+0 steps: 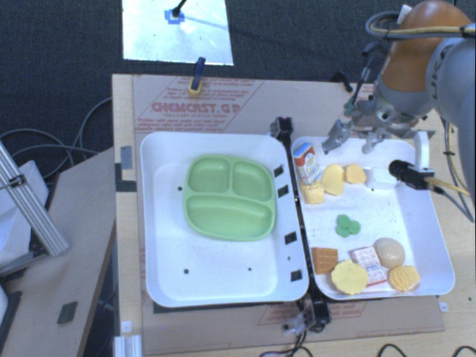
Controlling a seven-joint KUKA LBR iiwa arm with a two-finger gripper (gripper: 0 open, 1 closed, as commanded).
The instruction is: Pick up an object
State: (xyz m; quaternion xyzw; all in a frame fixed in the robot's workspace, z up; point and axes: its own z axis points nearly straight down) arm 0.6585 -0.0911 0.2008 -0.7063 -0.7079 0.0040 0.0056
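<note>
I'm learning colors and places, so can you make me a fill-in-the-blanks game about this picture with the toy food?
1. The divided plate in the left bin is colored ____.
2. The gripper hangs over the ____ bin.
3. The plate has ____ compartments.
4. The small leafy toy in the right bin is colored ____.

Missing words: green; right; three; green

The grey arm [446, 58] is seen at the top right, bent downward. An orange band [416, 39] is wrapped above the wrist. The claw [353, 136] is pointed down, its two fingers spread apart, with nothing held between them.
</note>
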